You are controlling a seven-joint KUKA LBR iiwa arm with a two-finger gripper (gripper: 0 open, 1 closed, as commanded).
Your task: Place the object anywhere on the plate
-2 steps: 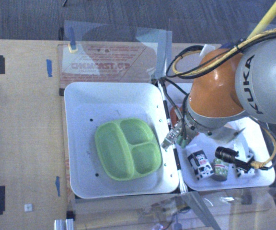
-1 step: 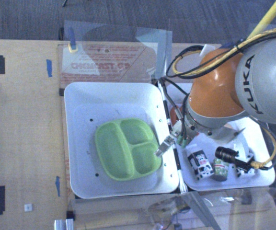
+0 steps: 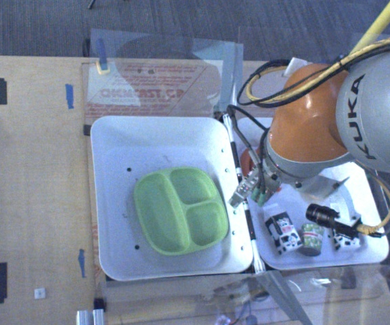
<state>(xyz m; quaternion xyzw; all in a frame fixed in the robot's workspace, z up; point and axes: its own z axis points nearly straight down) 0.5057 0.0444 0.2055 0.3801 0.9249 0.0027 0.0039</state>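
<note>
A green divided plate [image 3: 180,210] lies in the left white bin [image 3: 114,147], toward its lower middle. My gripper [image 3: 247,191] hangs over the rim between the two bins, just right of the plate's right edge. A small green bit [image 3: 258,195] shows at the gripper; I cannot tell whether it is a held thing. In the right bin [image 3: 367,249] lie a black-and-white box [image 3: 283,233], a small green can-like item [image 3: 311,238] and another black-and-white piece [image 3: 344,242]. The arm hides much of that bin.
A reddish thing [image 3: 247,161] peeks out under the arm at the right bin's left wall. A clear sheet with red print [image 3: 147,90] lies behind the left bin. The wooden bench [image 3: 32,181] stretches to the left.
</note>
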